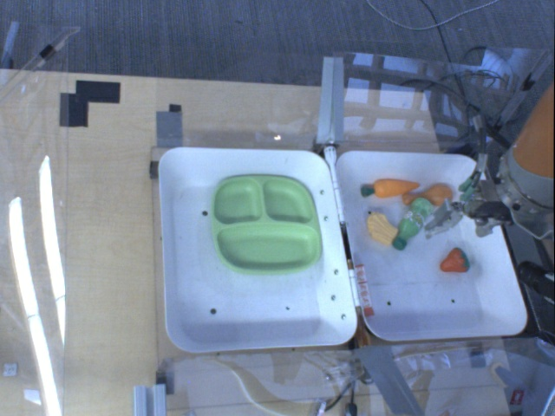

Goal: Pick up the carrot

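A green divided tray [264,225] is sitting in the left bin [186,319]; in the right bin [486,319], the carrot [392,188] is lying unlifted at eleven o'clock, above the corn [381,229]. The gripper [447,217], fingers spread and pinching nothing, is hovering at the carrot's four o'clock; the grasp remains undone.

Gripper [453,216] low, arm [531,159] at right

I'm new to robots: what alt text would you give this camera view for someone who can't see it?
A grey robot arm's gripper reaches from the right into the right white bin, near an orange carrot among toy foods. The left white bin holds a green divided plate.
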